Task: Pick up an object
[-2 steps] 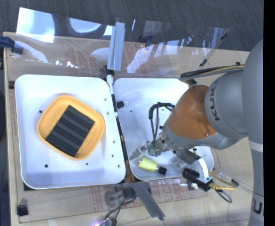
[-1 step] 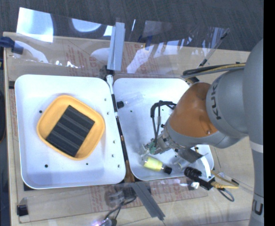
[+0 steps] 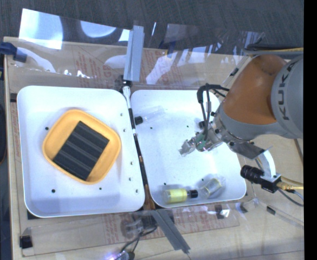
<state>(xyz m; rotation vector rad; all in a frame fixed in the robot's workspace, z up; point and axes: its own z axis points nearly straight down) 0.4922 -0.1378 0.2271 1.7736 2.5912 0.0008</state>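
Two bottles hug the right bin's near edge; fingers hover mid-bin, grip state unclear.

- A single camera sits fixed above the worktop, looking down at a slant.
- It stands far enough back to take in both white bins whole: the left bin and the right bin.
- The arm enters from the right side.
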